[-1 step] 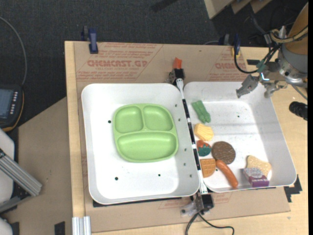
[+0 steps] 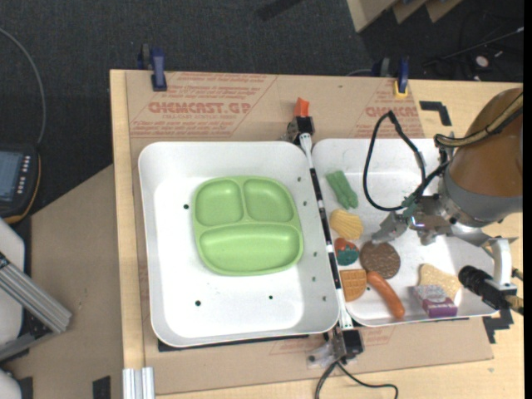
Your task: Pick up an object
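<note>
While the arm (image 2: 490, 169) reaches in from the right, its bulk hides much of the right bin (image 2: 366, 150), and the frame edge cuts the arm off. Its gripper (image 2: 397, 227) hangs just above the brown disc (image 2: 381, 259); whether it is apart or together I cannot tell, as it blurs into cables. Beside the disc lie a green piece (image 2: 341, 188), a yellow piece (image 2: 347, 223), a waffle (image 2: 353, 283), a sausage (image 2: 387, 295) and a purple block (image 2: 438, 306). A green tray (image 2: 247, 225) sits in the left bin (image 2: 166, 223).
</note>
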`<state>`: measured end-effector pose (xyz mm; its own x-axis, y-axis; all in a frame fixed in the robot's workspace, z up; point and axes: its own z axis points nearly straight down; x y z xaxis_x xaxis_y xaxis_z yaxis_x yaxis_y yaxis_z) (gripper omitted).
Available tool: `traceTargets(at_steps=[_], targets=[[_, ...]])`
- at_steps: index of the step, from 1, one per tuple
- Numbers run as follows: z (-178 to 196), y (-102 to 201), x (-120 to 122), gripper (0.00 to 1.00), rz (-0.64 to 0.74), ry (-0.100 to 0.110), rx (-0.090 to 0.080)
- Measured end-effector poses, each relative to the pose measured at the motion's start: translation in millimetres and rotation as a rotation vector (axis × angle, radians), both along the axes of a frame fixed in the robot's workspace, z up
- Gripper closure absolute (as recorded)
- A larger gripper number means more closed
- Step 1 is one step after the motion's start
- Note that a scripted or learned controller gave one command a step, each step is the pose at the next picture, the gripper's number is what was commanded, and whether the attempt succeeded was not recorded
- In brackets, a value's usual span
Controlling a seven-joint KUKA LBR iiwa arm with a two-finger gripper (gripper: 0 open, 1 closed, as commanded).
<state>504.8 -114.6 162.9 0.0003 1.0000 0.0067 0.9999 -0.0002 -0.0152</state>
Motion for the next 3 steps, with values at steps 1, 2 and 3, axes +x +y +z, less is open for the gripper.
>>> traceTargets(at_steps=[1,2,3], targets=[[-80.7,-75.5,-2.6,0.0,-0.008,-0.013,-0.006],[27.4,-82.4,97.7,0.0,0.006,-0.035,-0.014],[-1.7,12.3,24.0,0.0,0.006,-0.008,-0.001]])
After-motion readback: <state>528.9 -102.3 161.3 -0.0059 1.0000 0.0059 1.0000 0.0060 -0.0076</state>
